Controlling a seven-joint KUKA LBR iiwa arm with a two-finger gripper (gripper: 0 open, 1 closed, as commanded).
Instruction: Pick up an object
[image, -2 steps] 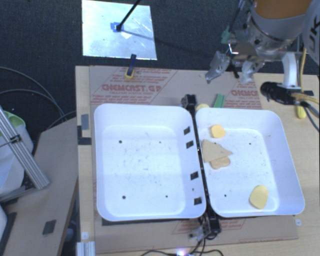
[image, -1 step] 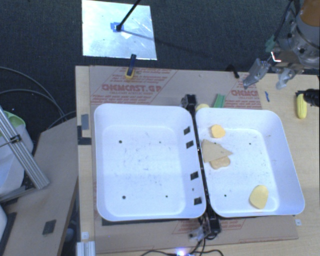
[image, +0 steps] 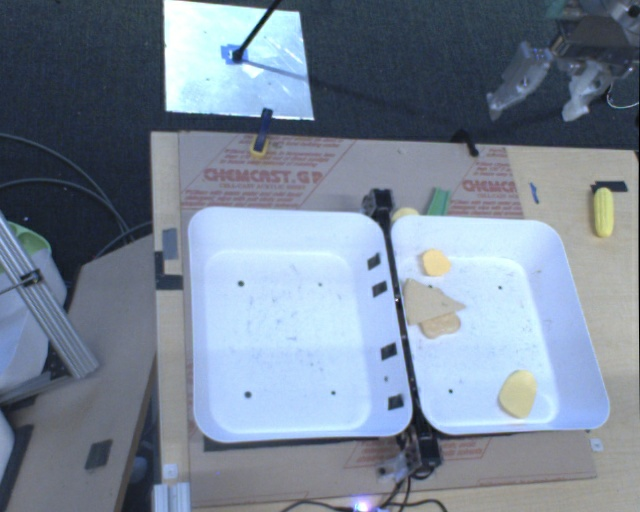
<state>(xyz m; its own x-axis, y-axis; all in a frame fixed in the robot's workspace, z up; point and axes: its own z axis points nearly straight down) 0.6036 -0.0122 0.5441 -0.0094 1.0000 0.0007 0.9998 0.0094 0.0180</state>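
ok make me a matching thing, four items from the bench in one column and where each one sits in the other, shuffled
Things:
1. round yellow piece
2. oval yellow piece
3. tan flat piece
4. yellow corn-shaped item

Places:
A. on the bench outside the bins, toward the view's right edge
B. near corner of the right bin
C. against the right bin's left wall, mid-way along
D. far part of the right bin, near its left side

Pairs: 1-D, 2-B, 3-C, 4-A
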